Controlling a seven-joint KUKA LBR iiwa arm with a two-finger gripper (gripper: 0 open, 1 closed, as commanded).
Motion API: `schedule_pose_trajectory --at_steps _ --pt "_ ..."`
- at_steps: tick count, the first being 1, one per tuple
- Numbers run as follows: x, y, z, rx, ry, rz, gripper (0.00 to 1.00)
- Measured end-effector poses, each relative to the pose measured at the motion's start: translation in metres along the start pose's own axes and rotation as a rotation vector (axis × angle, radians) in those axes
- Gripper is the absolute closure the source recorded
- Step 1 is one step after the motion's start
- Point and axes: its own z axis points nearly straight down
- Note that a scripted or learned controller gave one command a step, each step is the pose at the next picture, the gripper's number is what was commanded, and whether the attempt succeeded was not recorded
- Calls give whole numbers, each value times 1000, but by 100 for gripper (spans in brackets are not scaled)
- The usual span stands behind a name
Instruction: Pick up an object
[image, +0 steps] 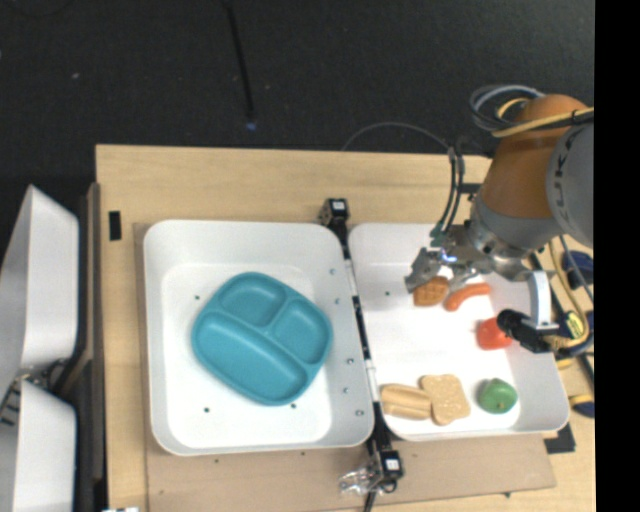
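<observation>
Bread roll (403, 401) lengthwise left-right, apparently.

No text, label, brand, number or sign can be read anywhere in the camera view. The teal sectioned plastic plate (262, 337) is plain, and so are the walls of the two shallow white plastic bins, the left (160, 300) and the right (385, 255). The pale wooden bench top (230, 170) bears no lettering. The small black fittings between the bins, one at the far end (334, 211) and one at the near end (385, 464), are too small to show any marking.
</observation>
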Motion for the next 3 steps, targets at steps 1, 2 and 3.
schedule_pose_trajectory --at_steps 1,2,3 --pt "-1 1 -27 0 0 -7 100" --pt "37 -25 -30 4 1 -9 100" --pt "83 -55 -31 5 1 -9 100"
